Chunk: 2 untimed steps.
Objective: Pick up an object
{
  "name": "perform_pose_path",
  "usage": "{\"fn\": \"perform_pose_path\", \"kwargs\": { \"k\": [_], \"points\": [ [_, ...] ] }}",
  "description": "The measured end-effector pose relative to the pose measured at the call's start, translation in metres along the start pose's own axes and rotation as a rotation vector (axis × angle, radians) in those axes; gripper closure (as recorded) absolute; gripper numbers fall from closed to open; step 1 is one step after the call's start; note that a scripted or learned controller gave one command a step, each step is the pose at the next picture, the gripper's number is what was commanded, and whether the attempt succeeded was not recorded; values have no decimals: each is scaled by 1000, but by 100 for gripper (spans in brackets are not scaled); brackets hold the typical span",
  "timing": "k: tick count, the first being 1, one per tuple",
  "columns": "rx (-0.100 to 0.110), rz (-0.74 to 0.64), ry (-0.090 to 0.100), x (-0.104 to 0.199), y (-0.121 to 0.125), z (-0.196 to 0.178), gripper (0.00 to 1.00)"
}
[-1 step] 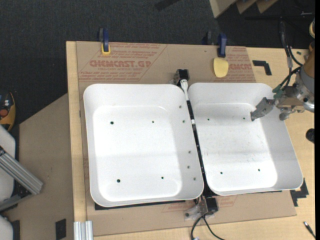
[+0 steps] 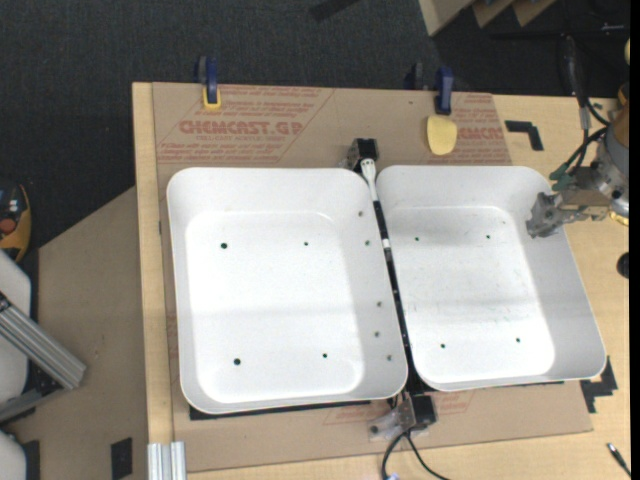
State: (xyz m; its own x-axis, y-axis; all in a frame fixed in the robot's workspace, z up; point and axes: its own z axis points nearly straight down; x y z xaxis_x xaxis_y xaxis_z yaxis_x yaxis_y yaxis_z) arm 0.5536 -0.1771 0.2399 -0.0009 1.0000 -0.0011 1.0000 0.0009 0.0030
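My gripper [image 2: 543, 215] hangs over the right rim of the right bin [image 2: 480, 278], low and close to the bin's far right corner. The arm's wrist reaches in from the right edge behind it. Nothing shows between the gripper and the bin floor. A small pale yellow piece [image 2: 441, 134] lies on the brown board just behind the right bin, to the far left of the gripper.
The left bin [image 2: 280, 288] sits beside the right one, with a black strip [image 2: 385, 258] along their shared edge. Both rest on a brown board [image 2: 260, 118] held by two blue clamps [image 2: 209, 73] [image 2: 444, 88]. Cables run near the front edge [image 2: 405, 423].
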Motion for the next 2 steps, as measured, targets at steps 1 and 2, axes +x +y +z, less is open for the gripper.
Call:
{"fn": "perform_pose_path", "kwargs": {
  "k": [1, 2],
  "points": [
    [-3, -11, 3, 103, 23, -42, 100],
    [-16, -6, 1, 142, 26, -176, 100]
  ]
}}
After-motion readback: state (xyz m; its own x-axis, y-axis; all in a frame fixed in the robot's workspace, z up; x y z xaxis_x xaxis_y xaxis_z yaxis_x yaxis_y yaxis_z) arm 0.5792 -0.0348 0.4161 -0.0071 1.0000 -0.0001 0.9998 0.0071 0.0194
